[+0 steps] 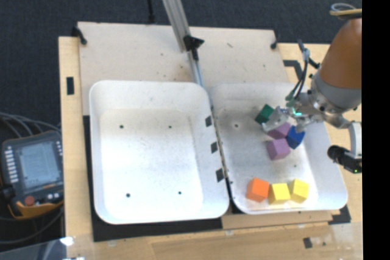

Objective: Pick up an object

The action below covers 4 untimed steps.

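In the right bin (323, 189), a green block (264, 113), two purple blocks (281, 130) (277, 148) and a blue block (296, 137) lie clustered near the middle. My gripper (284, 118) hangs low over this cluster, between the green block and the upper purple one, with the grey and orange arm (341, 70) behind it. The gripper partly hides the upper purple block. Along the bin's near edge sit an orange block (258, 189) and two yellow blocks (280, 192) (300, 190) in a row.
The left bin (152, 152) sits beside the right one. A slanted metal pole (173, 3) rises from the back of the bench. A pendant with a screen (33, 167) lies off the bench at the left.
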### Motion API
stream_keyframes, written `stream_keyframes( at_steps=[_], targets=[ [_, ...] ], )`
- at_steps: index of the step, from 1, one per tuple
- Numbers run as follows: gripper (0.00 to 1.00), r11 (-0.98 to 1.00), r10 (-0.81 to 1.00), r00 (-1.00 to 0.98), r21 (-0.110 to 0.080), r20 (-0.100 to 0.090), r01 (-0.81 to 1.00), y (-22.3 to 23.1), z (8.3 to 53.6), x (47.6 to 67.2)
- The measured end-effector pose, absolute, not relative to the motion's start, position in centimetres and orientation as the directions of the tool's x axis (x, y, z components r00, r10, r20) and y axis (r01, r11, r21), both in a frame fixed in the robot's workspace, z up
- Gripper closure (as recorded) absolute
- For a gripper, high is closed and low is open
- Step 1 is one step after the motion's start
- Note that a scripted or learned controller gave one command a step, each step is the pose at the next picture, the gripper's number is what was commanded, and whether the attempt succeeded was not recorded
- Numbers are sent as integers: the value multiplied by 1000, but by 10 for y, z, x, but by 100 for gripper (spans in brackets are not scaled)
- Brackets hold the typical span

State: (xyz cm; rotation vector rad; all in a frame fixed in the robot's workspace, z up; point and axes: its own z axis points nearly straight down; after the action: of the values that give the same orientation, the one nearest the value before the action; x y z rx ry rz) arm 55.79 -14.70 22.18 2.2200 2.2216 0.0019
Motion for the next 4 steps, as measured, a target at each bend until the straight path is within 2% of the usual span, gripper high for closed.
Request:
stream_keyframes(
  at_steps=[1,2,3,4],
  targets=[
    [0,-2,1000,2,-4,-1,1000,-148,159,561],
    [0,-6,1000,6,13,-11,1000,-151,124,568],
    [0,-2,1000,2,25,-9,1000,-151,126,572],
    [100,-9,1000,9,31,-11,999,-153,137,573]
  ],
)
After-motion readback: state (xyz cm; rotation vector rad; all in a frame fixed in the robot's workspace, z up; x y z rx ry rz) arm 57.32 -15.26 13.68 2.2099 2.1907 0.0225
